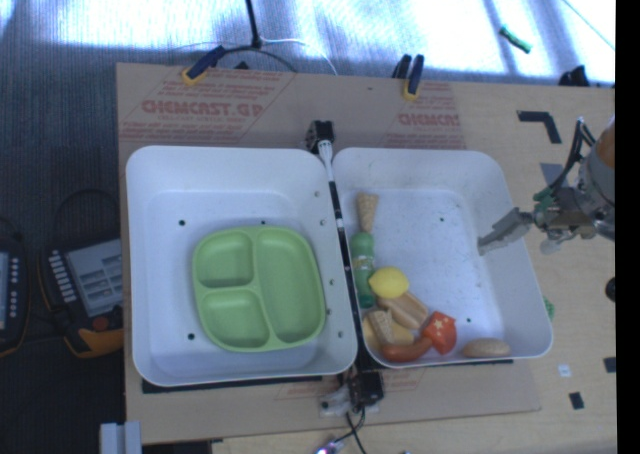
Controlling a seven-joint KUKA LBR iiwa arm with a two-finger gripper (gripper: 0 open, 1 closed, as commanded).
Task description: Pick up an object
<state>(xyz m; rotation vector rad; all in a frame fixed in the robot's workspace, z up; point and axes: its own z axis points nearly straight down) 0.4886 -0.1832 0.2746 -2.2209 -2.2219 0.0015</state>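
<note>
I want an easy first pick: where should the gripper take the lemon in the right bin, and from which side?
Take the lemon across its short middle, coming straight down from above. It lies on top of the pile, long axis roughly left-right, so its near and far flanks look freest. The green bottle crowds its left end and the bread pieces sit just below, so a sideways approach would likely bump them. The gripper hovers at the bin's right wall.

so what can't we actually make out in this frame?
- Grey two-finger pincer: small and blurred at the right white bin edge; finger gap unreadable.
- Arm above the wrist: cut off by the frame's right side.
- Heap of toy food near the yellow plastic lemon: pieces overlap, lower ones partly hidden.
- Green bottle-shaped toy: too small to identify.
</note>
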